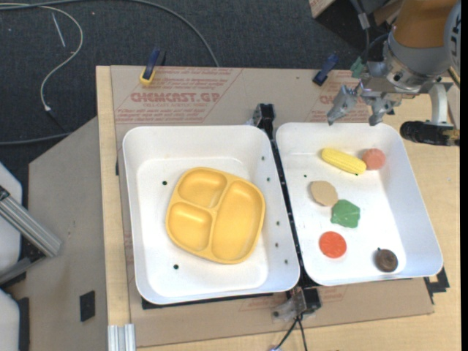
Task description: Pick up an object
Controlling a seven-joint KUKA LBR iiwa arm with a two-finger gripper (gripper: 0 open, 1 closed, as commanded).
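The claw [360, 112] hangs over the far edge of the right bin [420, 218], at the top right of the view, with its two grey fingers [339, 109] spread wide apart and nothing between them. Above it the grey arm [420, 46] with its orange band [428, 17] reaches in from the right. Inside the right bin lie six small things, all apart from the claw: a yellow corn cob [343, 161] lies slanted near the far wall, with a pinkish-red ball [373, 159] just beside its right end; nearer the middle sits a tan oval piece [322, 193], and a green lumpy piece [346, 214] is just beside it, lower and to the right; a red-orange round piece [333, 244] lies closer to the near wall, and a dark brown ring-shaped piece [386, 259] sits in the near right corner. The left bin [139, 196] holds a yellow divided plate [216, 214] with three compartments, lying flat near the middle. Both bins rest side by side on a cardboard-covered tabletop [117, 108], where a blue clamp [152, 64] grips the far left edge and another blue clamp [325, 69] sits at the far edge near the claw. A grey cable [110, 6] loops over the dark floor [44, 50] beyond.
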